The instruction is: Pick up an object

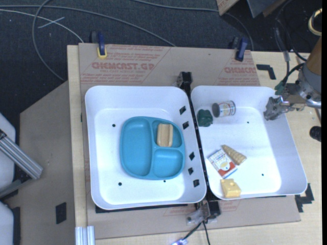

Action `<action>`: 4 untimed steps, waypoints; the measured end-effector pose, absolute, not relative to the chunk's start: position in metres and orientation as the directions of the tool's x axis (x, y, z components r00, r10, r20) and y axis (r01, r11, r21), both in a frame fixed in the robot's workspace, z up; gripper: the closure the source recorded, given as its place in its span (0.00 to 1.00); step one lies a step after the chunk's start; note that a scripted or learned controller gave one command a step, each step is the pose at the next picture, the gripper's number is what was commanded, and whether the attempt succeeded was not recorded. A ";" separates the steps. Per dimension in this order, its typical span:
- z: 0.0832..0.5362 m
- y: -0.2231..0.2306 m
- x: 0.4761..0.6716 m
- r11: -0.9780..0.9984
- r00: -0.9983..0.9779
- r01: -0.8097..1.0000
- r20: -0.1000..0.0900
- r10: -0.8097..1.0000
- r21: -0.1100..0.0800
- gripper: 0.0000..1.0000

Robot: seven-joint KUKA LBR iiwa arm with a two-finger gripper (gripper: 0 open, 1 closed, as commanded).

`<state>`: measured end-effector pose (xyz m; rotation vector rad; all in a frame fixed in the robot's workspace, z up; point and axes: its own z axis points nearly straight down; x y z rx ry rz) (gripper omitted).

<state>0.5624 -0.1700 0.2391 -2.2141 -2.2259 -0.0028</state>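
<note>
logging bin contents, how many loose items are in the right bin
5: a dark green piece and small jar near its upper left, a cone and red-white packet lower down, a yellow block at the lower edge.

A robotics lab: clamped board, white bins, loose cables.

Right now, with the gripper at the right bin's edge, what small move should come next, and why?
Probably move the gripper leftward over the right bin toward the small jar. It holds nothing, hangs by the bin's right rim, and the jar lies nearest.
</note>
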 end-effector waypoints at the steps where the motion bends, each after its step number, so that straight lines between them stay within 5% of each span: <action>1: 0.247 -0.113 0.574 0.007 -0.007 1.000 0.003 1.000 0.002 1.00; 4: 0.213 0.040 0.603 0.006 -0.006 1.000 0.002 1.000 0.000 1.00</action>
